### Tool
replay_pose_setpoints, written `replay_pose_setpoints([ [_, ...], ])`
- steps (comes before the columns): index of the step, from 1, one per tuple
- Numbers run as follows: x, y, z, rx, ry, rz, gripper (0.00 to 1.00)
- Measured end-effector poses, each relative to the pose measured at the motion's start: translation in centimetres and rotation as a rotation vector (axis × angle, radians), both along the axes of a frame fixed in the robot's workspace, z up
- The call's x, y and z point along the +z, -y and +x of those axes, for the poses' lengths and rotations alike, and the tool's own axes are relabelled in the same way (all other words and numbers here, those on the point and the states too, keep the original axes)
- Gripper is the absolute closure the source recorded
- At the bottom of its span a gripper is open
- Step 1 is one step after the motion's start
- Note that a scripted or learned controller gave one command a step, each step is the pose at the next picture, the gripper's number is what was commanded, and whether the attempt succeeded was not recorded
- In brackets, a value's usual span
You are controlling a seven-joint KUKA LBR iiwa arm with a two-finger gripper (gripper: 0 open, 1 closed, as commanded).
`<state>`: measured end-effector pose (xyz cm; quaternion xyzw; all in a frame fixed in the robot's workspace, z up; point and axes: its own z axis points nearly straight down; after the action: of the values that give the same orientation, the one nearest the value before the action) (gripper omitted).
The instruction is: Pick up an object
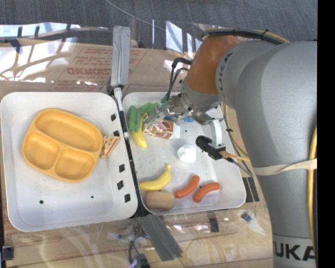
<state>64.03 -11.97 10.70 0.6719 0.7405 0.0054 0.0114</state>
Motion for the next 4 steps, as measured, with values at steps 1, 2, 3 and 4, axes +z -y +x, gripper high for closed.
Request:
replay_pose_setpoints([
  [1,2.6,6.7,1.7,0.111,-0.025,0.004,0.0],
  [2,1.9,7.7,-1.4,-0.159,-0.028,0.011,0.0],
  [3,0.0,5.4,0.3,-0.097,-0.007,0.003,0.0],
  [4,-0.1,6.3,0.5,-0.052,-0.014,0.019,0.0],
])
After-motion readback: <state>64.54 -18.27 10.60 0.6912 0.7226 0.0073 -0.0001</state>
